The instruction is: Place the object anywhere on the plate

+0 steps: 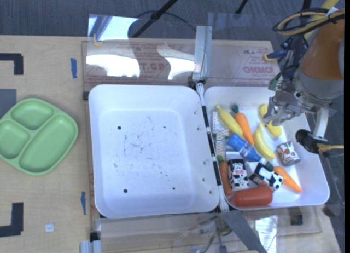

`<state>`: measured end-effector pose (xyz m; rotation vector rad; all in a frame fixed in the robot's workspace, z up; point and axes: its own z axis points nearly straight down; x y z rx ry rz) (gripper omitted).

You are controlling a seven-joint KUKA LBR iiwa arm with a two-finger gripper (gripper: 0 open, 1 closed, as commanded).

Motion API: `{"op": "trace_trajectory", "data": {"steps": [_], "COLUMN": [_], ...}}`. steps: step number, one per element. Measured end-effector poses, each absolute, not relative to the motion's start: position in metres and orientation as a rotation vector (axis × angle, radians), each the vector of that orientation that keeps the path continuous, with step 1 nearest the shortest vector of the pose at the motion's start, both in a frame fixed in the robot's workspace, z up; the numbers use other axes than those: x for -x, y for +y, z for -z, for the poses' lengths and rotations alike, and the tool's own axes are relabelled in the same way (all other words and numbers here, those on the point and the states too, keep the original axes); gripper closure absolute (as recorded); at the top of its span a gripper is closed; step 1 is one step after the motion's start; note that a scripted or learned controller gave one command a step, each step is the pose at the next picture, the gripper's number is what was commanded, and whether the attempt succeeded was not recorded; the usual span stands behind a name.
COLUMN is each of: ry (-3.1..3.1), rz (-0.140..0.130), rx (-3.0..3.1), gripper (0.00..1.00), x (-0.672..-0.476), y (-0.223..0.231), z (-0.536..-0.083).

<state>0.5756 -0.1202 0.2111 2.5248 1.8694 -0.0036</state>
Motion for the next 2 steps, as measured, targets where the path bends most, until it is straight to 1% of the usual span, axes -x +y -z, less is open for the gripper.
{"op": "trace_trajectory", "data": {"steps": [2], "ry": [1.870], "rz": [0.001], "rx": [-2.519], "gripper": [1.00], "x": [-0.5774], "y": [-0.1198], "z": [-0.2309]}}
